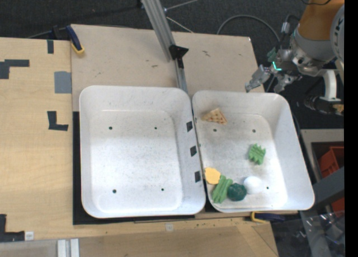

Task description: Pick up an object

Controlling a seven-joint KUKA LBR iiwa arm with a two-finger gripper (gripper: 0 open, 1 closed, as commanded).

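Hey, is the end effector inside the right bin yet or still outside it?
Outside. The end effector sits over the bench past the right bin's far rim, apart from the toys lying inside.

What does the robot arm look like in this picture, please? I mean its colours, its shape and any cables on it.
The arm is rounded and thick, with an orange band at the top and a grey body below it. Black cables loop around the orange part. The wrist narrows to a grey and black metal gripper with a small turquoise light beside it. The gripper looks dark, angular and mechanical next to the smooth arm.
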